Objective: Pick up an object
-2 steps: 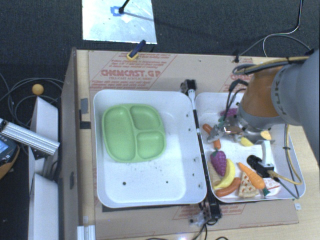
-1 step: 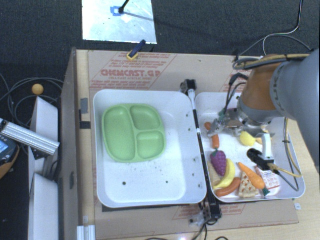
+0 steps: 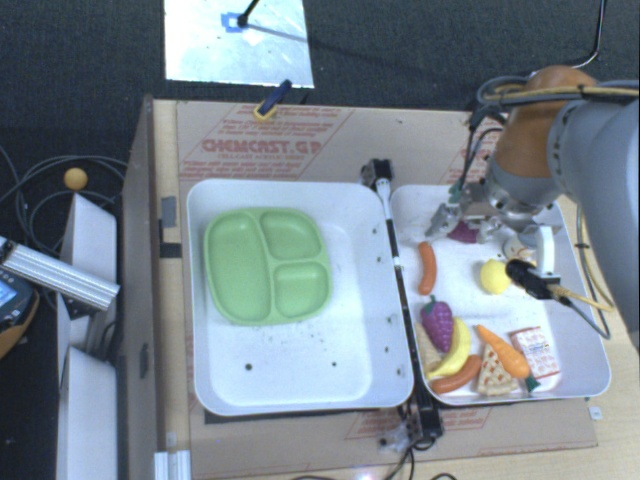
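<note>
My gripper (image 3: 466, 223) is low over the far part of the right bin (image 3: 590, 368). It stands open, one finger on each side of a small dark purple object (image 3: 463, 234) lying on the bin floor. Whether the fingers touch the object cannot be told. The grey arm with its orange band (image 3: 530, 118) comes in from the right and hides the bin's far right corner. Close by lie a red sausage (image 3: 427, 266) to the left and a yellow lemon (image 3: 494, 276) in front.
Near the bin's front are purple grapes (image 3: 437, 320), a banana (image 3: 458, 346), a carrot (image 3: 503, 351), a second sausage (image 3: 455, 373), a pizza slice (image 3: 490, 373) and a red-and-white packet (image 3: 535, 354). The left bin (image 3: 250, 368) holds a green divided tray (image 3: 267, 265).
</note>
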`<state>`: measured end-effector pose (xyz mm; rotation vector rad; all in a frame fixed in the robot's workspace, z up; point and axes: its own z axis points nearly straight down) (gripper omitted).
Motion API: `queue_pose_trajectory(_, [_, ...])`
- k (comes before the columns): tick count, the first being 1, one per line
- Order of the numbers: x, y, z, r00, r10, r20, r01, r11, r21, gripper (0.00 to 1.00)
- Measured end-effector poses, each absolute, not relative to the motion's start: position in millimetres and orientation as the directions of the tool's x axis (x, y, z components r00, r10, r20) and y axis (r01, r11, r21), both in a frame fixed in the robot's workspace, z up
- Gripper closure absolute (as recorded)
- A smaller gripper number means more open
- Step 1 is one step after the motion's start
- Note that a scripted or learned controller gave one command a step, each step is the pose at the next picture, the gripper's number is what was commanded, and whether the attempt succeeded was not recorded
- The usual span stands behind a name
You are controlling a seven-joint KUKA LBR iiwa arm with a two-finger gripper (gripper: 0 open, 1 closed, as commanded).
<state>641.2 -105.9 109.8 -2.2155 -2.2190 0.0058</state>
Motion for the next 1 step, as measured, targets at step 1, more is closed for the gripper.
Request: queue_pose_trajectory(1, [667.6,-138.7,84.6,0.002,1.0,-0.003,1.0,-0.002,-0.001,0.0])
